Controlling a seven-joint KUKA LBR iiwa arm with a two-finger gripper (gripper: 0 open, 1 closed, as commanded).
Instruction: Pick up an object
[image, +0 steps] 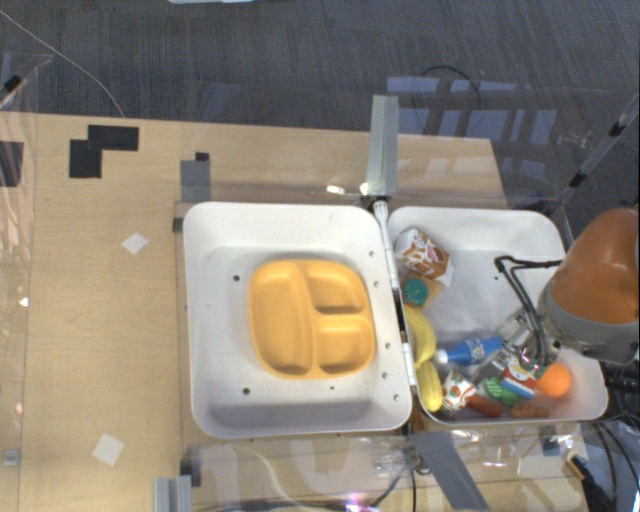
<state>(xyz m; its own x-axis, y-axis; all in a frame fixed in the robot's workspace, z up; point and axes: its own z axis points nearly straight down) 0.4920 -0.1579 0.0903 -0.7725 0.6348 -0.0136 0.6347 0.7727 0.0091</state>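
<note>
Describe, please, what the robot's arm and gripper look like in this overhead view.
The arm shows as a rounded body with a broad orange band over a grey ring below it. A thin black cable loops out from it across the right bin and runs down to the gripper, a small assembly of grey metal and dark parts. No markings are legible on either.

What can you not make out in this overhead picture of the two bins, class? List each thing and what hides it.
1. Gripper, camera view: fingers lost among the clutter, their state unclear.
2. Red item: half under other toys, too small to name.
3. Arm: cut off by the right edge.
</note>
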